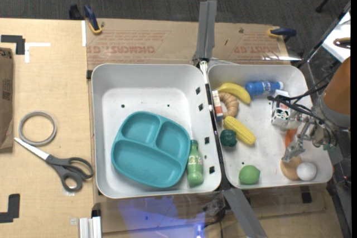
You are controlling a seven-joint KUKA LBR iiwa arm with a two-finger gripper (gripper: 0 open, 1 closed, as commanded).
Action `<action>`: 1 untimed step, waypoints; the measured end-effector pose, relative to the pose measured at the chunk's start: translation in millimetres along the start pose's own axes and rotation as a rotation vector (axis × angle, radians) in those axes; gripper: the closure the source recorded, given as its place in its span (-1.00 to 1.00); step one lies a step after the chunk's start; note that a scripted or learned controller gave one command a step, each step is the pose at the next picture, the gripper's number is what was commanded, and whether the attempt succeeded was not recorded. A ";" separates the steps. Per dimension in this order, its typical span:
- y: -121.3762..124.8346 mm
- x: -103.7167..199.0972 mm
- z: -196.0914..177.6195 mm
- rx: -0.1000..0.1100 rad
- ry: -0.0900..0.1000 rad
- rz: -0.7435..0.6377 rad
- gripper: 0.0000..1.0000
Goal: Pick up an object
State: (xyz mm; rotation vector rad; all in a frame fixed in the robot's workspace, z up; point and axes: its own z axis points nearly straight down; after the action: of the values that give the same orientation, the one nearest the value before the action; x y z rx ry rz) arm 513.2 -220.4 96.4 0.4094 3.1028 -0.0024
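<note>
**Pincer hanging low in the right bin**

The pincer [295,147] is hanging at the right side of the right bin [262,72], its tips sitting just above a tan disc [289,169] with a white ball [306,171] touching the disc's right side. Whether it is clenched or released, I cannot tell; nothing is showing between the tips. An orange piece [289,136] is lying just left of it, partly hidden by it. A small white cube [280,114] is resting just above that.

Moving outward, a green ball [249,174] is sitting near the bin's front edge. A corn cob [240,129] is lying at a slant mid-bin, with a dark green ball [228,138] touching its lower left end. A banana [235,91] is curving over a tan ring [228,104], and a blue bottle [262,87] is lying beside the banana at the back.

In the left bin [139,78], a teal divided plate [150,149] is lying flat, a green bottle [194,163] beside its right edge. Out on the worktop [44,86], scissors [58,164] and a tape roll [37,127] are lying near each other.
</note>
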 end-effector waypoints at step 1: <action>2.2 -4.3 1.1 -0.001 0.006 -0.066 -1.00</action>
State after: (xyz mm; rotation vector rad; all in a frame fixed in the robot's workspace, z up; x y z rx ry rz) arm 518.0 -219.4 95.4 0.3072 3.1204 -0.0006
